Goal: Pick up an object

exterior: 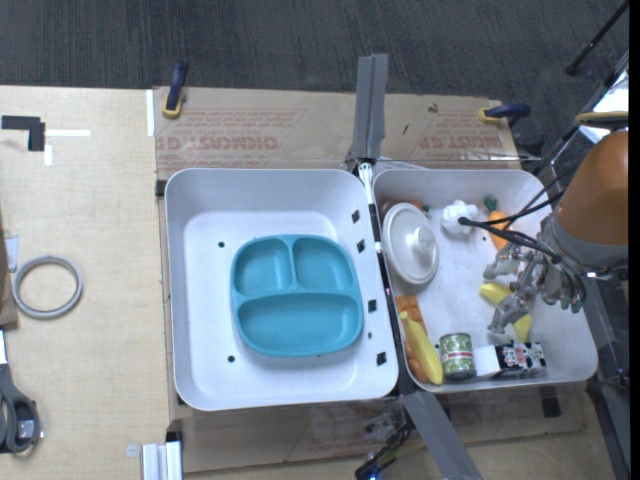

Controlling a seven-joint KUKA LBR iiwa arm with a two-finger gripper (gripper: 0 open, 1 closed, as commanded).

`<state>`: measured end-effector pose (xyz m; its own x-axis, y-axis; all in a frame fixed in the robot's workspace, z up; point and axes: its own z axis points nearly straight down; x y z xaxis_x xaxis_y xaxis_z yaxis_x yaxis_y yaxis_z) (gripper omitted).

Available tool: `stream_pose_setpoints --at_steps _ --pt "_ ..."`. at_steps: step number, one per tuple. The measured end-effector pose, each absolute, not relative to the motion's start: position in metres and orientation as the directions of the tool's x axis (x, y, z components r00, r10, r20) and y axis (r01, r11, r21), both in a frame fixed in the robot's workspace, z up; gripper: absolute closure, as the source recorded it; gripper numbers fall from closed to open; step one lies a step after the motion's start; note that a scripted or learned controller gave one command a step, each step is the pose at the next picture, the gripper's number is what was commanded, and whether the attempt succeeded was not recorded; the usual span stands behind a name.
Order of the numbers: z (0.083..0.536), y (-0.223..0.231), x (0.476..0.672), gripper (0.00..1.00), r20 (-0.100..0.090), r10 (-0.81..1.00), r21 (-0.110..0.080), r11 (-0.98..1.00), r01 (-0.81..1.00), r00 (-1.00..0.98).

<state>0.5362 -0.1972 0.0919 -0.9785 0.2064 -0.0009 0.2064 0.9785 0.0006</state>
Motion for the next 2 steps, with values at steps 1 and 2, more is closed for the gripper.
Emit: stream_pose_setpoints --at_steps 1,2 --pt "0.092 -0.187 0.53 0.0 0.0 0.346 0.001 0.938 0.346 -0.938" --pt "0.093 -0.207 0.604 0.0 -0.005 0.318 0.001 0.948 0.318 -0.948"
